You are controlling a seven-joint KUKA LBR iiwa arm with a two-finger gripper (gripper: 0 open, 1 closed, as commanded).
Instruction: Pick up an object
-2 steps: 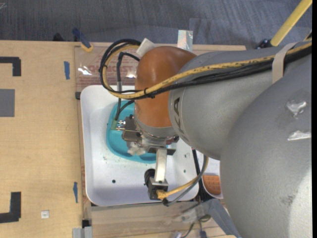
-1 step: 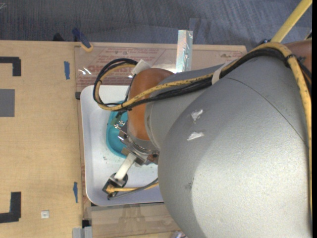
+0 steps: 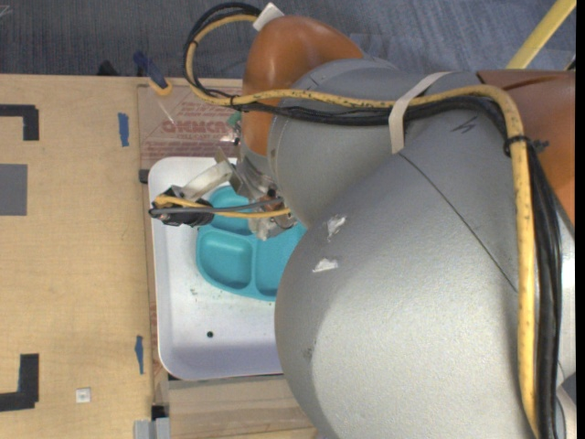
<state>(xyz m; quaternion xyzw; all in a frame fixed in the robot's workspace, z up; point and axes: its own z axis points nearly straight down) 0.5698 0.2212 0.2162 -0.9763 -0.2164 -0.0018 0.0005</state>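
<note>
The arm (image 3: 430,245) is hanging low over the teal tray (image 3: 239,262) in the white bin (image 3: 183,337); can't tell the hand's state, so it's risking skidding off that slick rim.

teal tray (image 3: 239,262): glossy plastic | bin (image 3: 187,337): smooth white | arm (image 3: 411,273): matt grey, perhaps metal

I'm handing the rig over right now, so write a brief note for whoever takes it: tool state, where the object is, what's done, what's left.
Tool: low over the white bin, above the upper end of the teal divided tray; the arm hides the grip.
Teal divided tray: lying in the white bin, its right part hidden under the arm.
Done: arm brought down to the tray.
Left: no lift to be seen; confirm a grip, then raise it.
</note>
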